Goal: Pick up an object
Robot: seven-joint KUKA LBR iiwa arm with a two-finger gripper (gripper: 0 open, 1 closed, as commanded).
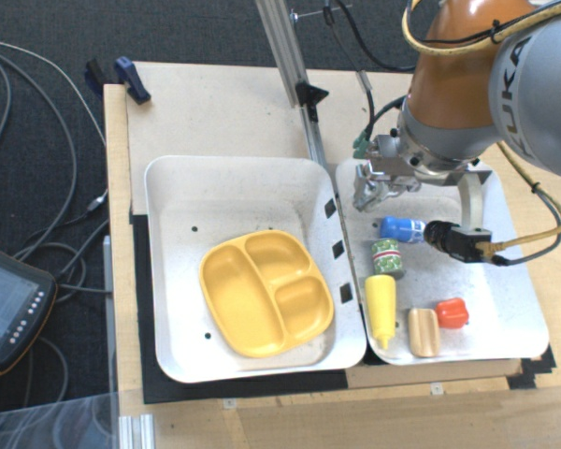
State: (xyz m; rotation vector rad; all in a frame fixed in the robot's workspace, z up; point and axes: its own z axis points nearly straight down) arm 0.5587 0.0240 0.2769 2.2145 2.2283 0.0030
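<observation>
My gripper (369, 195) hangs over the far left part of the right bin (514, 279), with nothing seen between its fingers. Just right of it and nearer lies a blue bottle (400, 229) on its side. Below that stands a small green patterned can (386, 256). A yellow squeeze bottle (381, 309) lies along the bin's left wall near the front. Beside it rest a tan bread-like piece (424, 331) and a small red-orange object (452, 313).
The left bin (168, 204) holds a yellow divided plate (266, 292). A metal pole (280, 36) rises at the back between the bins. A blue clamp (131, 78) sits on the bench's far left corner.
</observation>
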